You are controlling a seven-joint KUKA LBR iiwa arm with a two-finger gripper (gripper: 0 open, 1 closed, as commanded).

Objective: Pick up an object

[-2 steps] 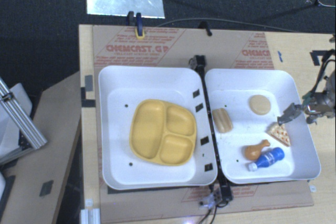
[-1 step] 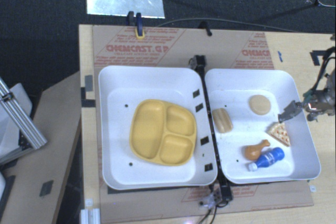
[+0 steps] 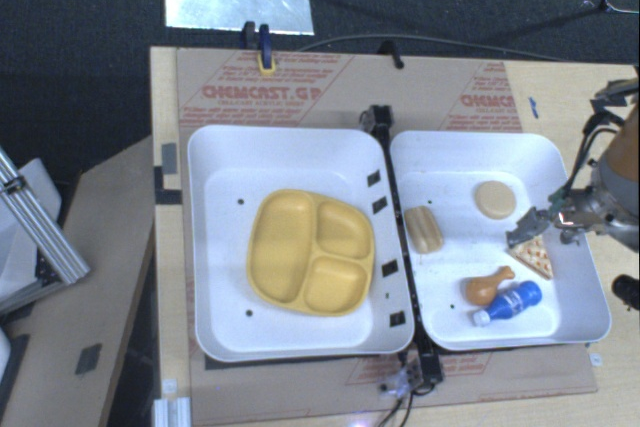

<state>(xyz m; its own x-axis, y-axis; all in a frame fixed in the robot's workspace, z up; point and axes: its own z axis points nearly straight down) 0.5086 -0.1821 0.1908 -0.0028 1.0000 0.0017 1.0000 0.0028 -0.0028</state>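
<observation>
Pincer point(image 3: 527, 233) hovers just beside pizza slice point(image 3: 534, 256) in right bin point(image 3: 560, 165)

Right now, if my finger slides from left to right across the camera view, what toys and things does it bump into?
Yellow plastic divided plate → tan ridged bread loaf → orange toy chicken drumstick → round beige cookie → blue plastic bottle with white cap → triangular pizza slice → gripper area at the right rim.
</observation>
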